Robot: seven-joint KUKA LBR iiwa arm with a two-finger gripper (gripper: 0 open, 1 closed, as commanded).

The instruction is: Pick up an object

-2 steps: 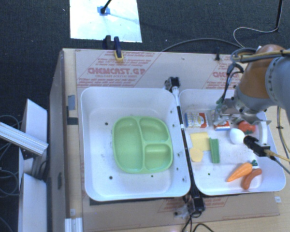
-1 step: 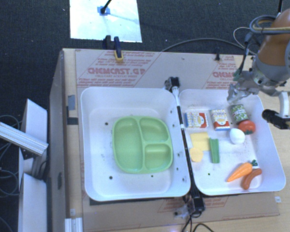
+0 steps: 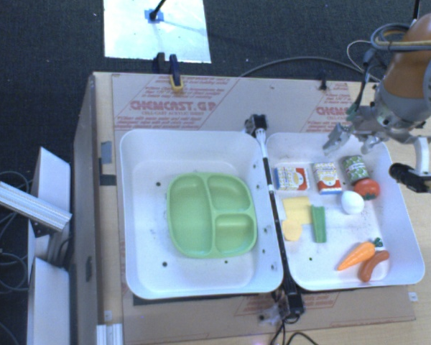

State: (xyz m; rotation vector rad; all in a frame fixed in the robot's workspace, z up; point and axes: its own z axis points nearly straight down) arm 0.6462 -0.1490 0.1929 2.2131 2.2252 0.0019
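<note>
Toy foods lie loosely spread in your right bin [image 3: 409, 254], so each stays reachable. Your gripper [image 3: 353, 139] hovers spread and empty above the bin's far end, nearest the green can [image 3: 355, 169].

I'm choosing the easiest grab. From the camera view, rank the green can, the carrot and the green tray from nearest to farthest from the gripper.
1. Green can, just below the gripper.
2. Carrot, right bin's near end.
3. Green tray, left bin.

Dark carpet floor [image 3: 43, 63] round my bench [image 3: 201, 95], pale sheet [image 3: 154, 20] lying beyond, white boxes [image 3: 47, 264] at left, cables trailing
</note>
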